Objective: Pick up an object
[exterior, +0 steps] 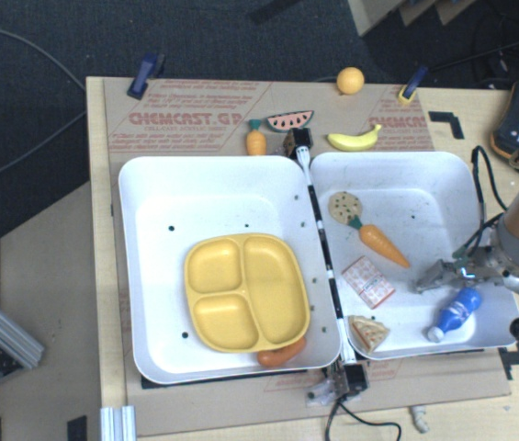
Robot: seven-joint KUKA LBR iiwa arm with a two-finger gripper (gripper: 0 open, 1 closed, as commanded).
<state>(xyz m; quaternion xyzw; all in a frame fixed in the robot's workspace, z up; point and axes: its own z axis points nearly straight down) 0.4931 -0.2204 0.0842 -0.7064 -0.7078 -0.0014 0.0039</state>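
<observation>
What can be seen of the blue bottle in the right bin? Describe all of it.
The blue bottle is small, looks like plastic, with a blue body and a white cap end. It lies on its side, tilted, cap toward the bin's near edge, on the floor of the right bin near its near right corner. The gripper sits just above-left of it; contact cannot be judged.

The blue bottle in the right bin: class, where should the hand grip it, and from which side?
Probably across the middle of the blue bottle's body, coming from above. It lies on its side, slanting, white cap toward the bin's front wall, so the fingers should close across its width. The hand sits just above-left of it in the right bin.
</observation>
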